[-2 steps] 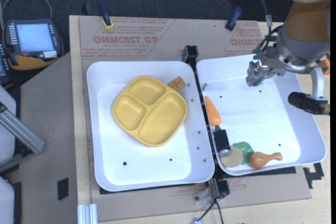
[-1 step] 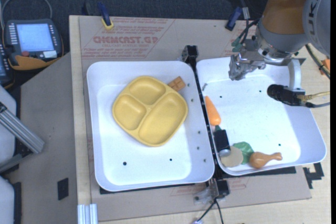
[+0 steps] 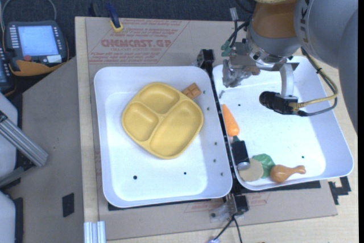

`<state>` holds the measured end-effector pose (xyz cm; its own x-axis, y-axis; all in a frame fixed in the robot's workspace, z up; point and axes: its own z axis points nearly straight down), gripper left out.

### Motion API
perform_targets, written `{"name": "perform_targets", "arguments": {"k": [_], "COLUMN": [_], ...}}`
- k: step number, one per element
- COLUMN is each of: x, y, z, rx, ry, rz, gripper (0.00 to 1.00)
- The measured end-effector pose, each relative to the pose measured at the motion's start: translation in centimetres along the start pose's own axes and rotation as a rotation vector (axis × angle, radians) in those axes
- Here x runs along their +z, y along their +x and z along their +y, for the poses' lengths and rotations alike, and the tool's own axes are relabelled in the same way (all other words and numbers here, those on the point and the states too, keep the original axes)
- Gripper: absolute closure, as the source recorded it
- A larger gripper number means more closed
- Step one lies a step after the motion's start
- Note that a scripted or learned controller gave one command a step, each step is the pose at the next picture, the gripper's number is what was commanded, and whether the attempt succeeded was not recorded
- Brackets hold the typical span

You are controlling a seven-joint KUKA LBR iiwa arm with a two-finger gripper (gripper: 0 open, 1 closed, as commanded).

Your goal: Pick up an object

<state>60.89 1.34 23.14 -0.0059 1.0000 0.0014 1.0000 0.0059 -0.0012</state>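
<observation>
Camera view, left to right: left white bin [image 3: 114, 179] holds 1 yellow 3-compartment plastic plate [image 3: 162, 119]. Right white bin [image 3: 335, 151]: orange toy carrot [image 3: 230, 120] against its left wall, brown toy drumstick [image 3: 286, 171] near the front. Gripper [image 3: 233, 78] hangs above the carrot, apart from it; finger spread: cannot tell. Judged step: approach, nothing grasped. Next: descend, centre on 1 item.

I see my gripper [image 3: 232, 78] hanging over the right bin's [image 3: 318, 122] far left corner. An orange carrot [image 3: 230, 120] lies along its left wall. A yellow divided plate [image 3: 162, 119] fills the left bin [image 3: 114, 139].
</observation>
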Motion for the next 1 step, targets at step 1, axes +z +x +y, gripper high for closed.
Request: {"name": "perform_targets", "arguments": {"k": [1], "x": [1.46], "y": [5.28], "z": [1.94], "rx": [0.001], "ry": [-0.004], "rz": [-0.001], "gripper": [1.0]}}
